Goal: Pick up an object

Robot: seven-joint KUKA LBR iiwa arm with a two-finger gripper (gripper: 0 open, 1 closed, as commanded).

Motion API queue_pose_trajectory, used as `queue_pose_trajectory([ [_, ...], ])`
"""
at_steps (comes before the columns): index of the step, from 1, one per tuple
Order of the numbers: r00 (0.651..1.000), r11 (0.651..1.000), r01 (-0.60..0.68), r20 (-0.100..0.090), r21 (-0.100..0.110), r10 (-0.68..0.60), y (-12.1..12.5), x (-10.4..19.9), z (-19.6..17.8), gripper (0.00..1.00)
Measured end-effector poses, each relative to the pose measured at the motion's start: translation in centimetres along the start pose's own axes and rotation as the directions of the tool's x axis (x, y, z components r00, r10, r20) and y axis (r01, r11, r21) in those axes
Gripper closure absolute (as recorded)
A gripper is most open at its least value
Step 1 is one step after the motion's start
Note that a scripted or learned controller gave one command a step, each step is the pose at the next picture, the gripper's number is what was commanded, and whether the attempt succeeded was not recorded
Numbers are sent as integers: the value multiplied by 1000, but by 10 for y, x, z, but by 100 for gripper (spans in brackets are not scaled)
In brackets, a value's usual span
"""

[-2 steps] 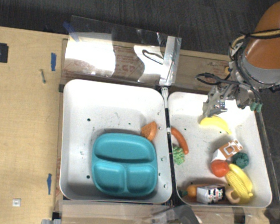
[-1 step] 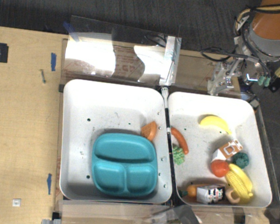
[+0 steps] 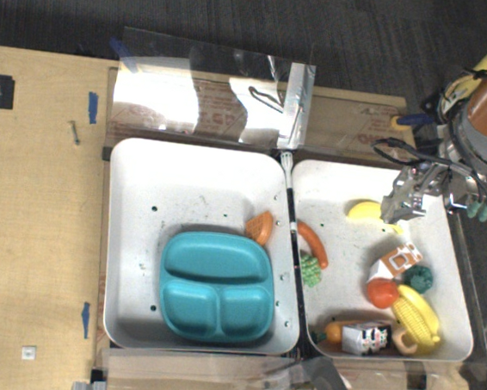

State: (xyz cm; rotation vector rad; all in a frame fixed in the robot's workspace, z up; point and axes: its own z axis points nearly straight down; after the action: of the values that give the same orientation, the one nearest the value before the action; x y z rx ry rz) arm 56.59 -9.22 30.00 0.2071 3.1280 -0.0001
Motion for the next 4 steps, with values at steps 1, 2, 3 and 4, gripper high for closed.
queue_pose_trajectory([
  [1, 992, 992, -127, 4, -1, 127, 1, -87, -71, 100],
  [2, 993, 993, -122, -1, 0, 122, 0, 2, -39, 100],
  [3, 993, 993, -121, 8, -1, 121, 0, 0, -51, 100],
  [4, 987, 987, -159, 4, -1, 159, -1, -62, -117, 100],
])
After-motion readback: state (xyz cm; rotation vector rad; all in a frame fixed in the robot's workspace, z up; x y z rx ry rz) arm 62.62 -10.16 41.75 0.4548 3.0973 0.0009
